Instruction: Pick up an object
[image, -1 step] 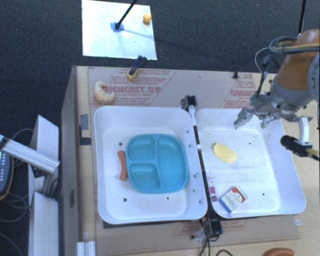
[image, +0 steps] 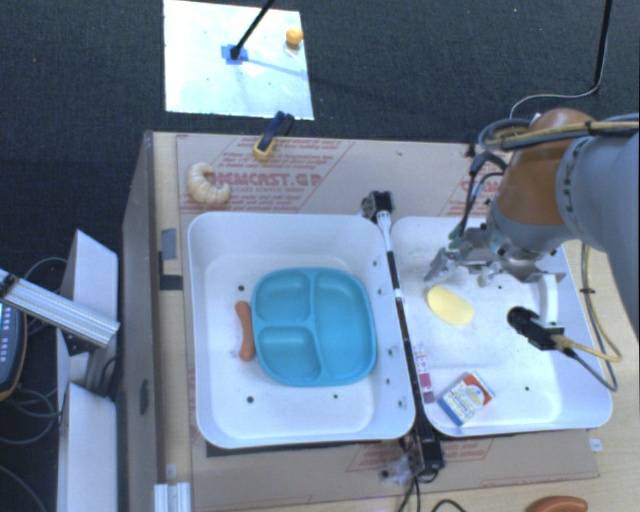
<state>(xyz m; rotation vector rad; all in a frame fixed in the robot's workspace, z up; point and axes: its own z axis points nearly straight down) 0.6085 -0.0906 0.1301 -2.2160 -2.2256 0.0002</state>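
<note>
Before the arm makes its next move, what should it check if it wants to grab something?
1. Gripper is over the right bin: ok.
2. Yellow object lies just beside the gripper, apart from other things: ok.
3. Gripper is not already holding something: cannot tell.
4. Small box sits away from the yellow object, toward the bin's front: ok.
5. Sausage and blue divided plate are in the left bin, out of the way: ok.
</note>
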